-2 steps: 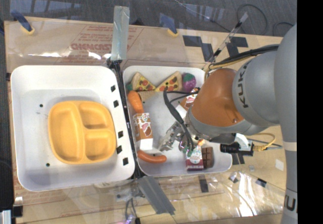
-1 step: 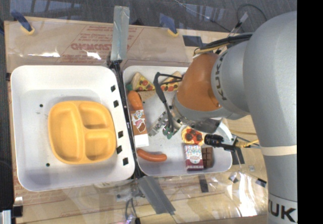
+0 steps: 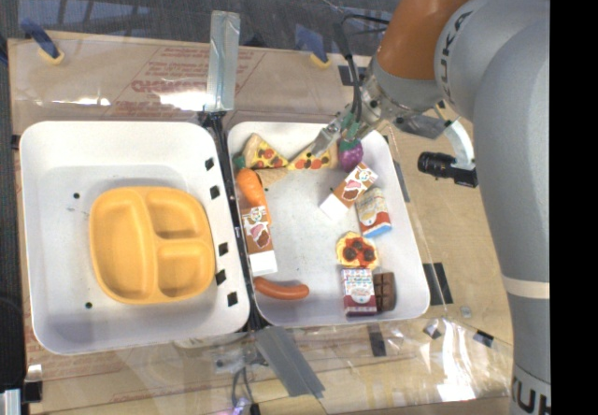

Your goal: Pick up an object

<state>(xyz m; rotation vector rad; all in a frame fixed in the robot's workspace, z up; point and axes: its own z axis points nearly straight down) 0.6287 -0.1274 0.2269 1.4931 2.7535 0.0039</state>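
So the arm [image 3: 486,77] is in the reach-and-grasp step right now, nothing lifted yet as far as I can judge.

Going from the near edge of the right bin [image 3: 411,296]: a small printed box [image 3: 356,291] is lying beside a dark chocolate bar [image 3: 385,288], touching it, with a sausage [image 3: 280,289] to their left. Just behind the box a little tart [image 3: 356,250] is sitting, then a small carton [image 3: 373,213] and another packet [image 3: 348,191]. Along the left wall a long box [image 3: 257,236] is lying with a carrot [image 3: 249,186] at its far end. At the far end two pizza slices [image 3: 264,157] are resting.

That's where the gripper [image 3: 338,135] is working, at the far end of the right bin, its tip down next to a purple grape [image 3: 350,153] and the right pizza slice. That grape looks like the target: small, round, dark purple with a green stem bit. I can't tell how the fingers are standing, too small and blurry there.

Next move, I'd guess, is closing squarely on the grape and lifting straight up. Round thing, so it could pop out sideways.

The yellow tray [image 3: 149,243] is sitting alone in the left bin [image 3: 37,161].
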